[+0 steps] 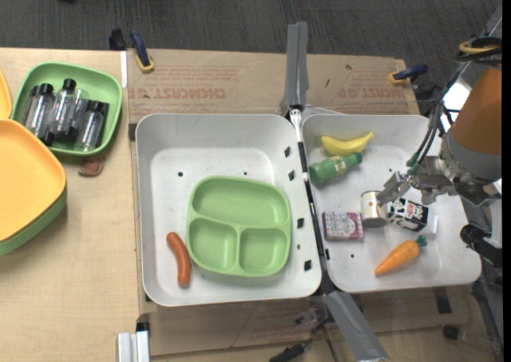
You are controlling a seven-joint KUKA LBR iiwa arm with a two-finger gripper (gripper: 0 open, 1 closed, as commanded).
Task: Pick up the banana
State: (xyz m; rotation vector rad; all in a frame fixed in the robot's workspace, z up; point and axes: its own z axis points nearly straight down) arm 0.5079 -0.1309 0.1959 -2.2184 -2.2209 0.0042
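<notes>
The yellow banana [346, 143] lies at the back of the right bin [455, 268], beside a green bottle [335, 167]. My gripper [403, 191] hangs over the middle of that bin, to the right of and nearer than the banana, just above a black-and-white carton [409, 214]. It is well apart from the banana. Its fingers look open, with nothing between them.
The right bin also holds a small can [371, 208], a pink box [343, 226] and a carrot [398, 256]. In the left bin [156, 192] are a green divided tray [239, 226] and a sausage [180, 257]. Orange plates [24, 184] and a green dish of bottles [68, 109] sit at the far left.
</notes>
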